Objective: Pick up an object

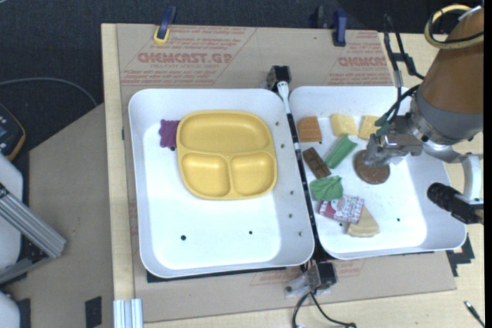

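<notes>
My gripper (pixel 377 152) hangs over the right bin (pixel 415 234), directly above a round brown disc (pixel 373 170) that it partly covers. Left of the disc lie a green stick (pixel 340 150), a dark brown bar (pixel 314 161) and a crumpled green piece (pixel 326 187). An orange-brown block (pixel 309 129) and two pale yellow pieces (pixel 344 124) sit near the bin's far wall. A red-and-white packet (pixel 343 208) and a tan wedge (pixel 364 224) rest nearer the front.
The left bin (pixel 207 242) holds a yellow compartment tray (pixel 227 154) with a purple item (pixel 168 133) at its left side. The grey arm with its orange band (pixel 457 81) fills the right bin's far right. Clamps stand on the cardboard's back edge.
</notes>
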Robot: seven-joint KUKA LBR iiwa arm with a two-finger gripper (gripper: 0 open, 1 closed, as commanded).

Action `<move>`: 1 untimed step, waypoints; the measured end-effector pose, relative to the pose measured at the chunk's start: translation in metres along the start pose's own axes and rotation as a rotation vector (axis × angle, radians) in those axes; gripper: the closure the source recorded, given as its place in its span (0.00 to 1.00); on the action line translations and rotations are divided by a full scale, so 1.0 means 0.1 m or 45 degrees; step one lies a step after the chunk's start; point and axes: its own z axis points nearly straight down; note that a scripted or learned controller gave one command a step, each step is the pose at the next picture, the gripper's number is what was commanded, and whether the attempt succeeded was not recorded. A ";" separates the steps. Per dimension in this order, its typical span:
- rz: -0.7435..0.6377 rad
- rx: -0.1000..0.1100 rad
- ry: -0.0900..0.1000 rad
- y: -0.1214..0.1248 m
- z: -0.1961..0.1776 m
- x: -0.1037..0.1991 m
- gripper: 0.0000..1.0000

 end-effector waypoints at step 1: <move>0.001 -0.004 -0.001 -0.18 -0.20 0.23 1.00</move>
